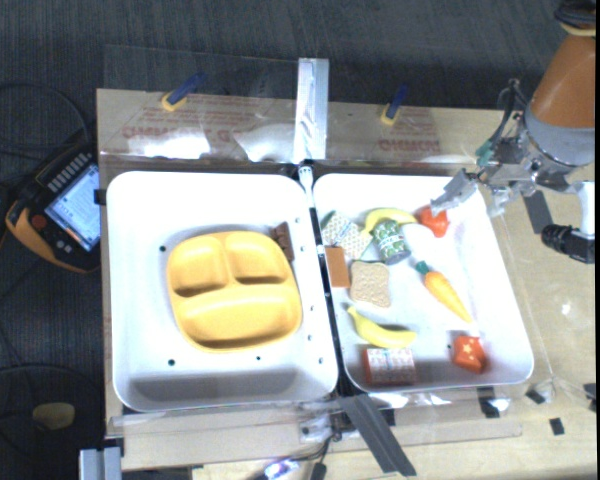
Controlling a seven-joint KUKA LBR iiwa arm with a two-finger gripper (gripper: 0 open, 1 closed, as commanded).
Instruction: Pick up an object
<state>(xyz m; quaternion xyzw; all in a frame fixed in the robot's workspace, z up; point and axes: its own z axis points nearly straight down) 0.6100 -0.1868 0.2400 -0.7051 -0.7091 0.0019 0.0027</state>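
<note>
- Camera view: nearest the camera, along the right bin's (512, 308) near wall and well below the gripper (458, 190), lie a reddish-brown printed box (388, 366) and a small red block-shaped toy (468, 353).
- The gripper hangs over the far right part of the right bin, reaching in from the grey arm with the orange band (568, 88); I cannot tell from this slant how its jaws stand.
- Just beside the gripper's tip, on its lower left, lies a small red toy fruit (433, 222); whether they touch is unclear.
- Left of that sit a dark green round can (389, 238) and a yellow banana-shaped toy (384, 217), with a pale checkered packet (342, 234) farther left.
- Below the gripper an orange plastic carrot (447, 293) lies slanted, near the red block.
- Lower left of the gripper rest a tan cracker-like square (371, 285) and a second yellow banana (380, 330).
- Far to the gripper's left, the left white bin (130, 298) holds a yellow compartment tray (234, 288).
- Beyond the bench edge, farthest left of the gripper, lies an orange-and-black handheld pendant (65, 210).
</note>
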